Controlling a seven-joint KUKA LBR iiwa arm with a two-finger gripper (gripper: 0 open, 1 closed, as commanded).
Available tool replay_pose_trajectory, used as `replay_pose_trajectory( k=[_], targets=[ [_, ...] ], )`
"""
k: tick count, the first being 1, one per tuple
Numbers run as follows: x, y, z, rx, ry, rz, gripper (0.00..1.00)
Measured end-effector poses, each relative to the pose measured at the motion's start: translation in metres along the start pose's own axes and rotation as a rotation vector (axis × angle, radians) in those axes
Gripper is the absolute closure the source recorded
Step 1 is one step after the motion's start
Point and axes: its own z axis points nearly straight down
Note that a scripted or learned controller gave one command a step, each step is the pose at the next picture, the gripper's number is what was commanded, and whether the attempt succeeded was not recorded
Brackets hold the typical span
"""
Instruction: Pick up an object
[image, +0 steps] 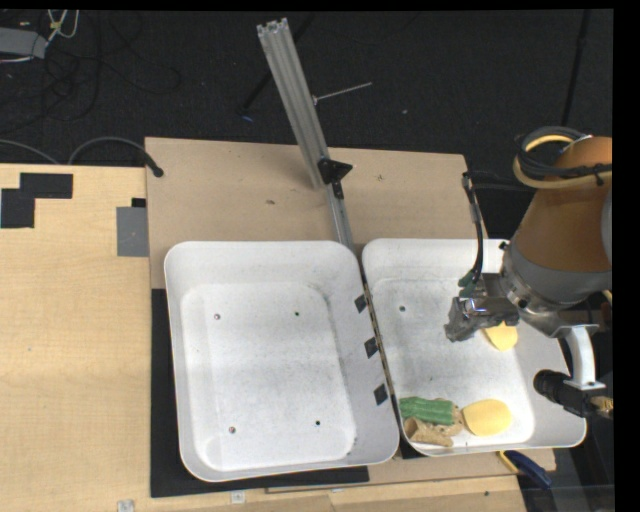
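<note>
The grey arm (560, 250) with its orange band enters from the right side of the camera view, bends downward at the wrist, and positions the two-finger gripper (468, 322) low, pointing down and toward the left, with the metallic gripper body visible below the wrist

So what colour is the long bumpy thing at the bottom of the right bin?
Green, seen in the camera view. It lies beside a yellow thing.
</note>
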Motion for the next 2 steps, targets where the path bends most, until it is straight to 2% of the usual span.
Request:
replay_pose_trajectory(
  k=[1, 2],
  targets=[
    [0.046, 0.011, 0.014, 0.002, -0.001, 0.001, 1.0],
    [0.086, 0.023, 0.013, -0.003, -0.003, 0.002, 1.0]
  ],
)
